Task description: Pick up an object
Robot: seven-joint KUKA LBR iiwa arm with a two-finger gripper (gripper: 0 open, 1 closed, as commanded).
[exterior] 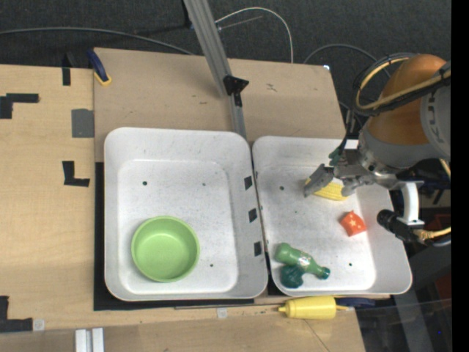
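The gripper (pixel 327 184) hangs low in the right bin (pixel 388 277), upper middle of it, fingers spread apart and straddling a yellow ridged object (pixel 331 191) that lies flat on the bin floor, not yet clamped. It looks like light, stiff plastic with a ribbed, grippy surface, so a pinch across its narrow width should bite. Lower right sits a small orange block (pixel 352 223); at the bin's bottom edge, a glossy green bottle (pixel 301 262), rounder and likely slippery. A smooth green bowl (pixel 165 248) rests in the left bin (pixel 117 196).
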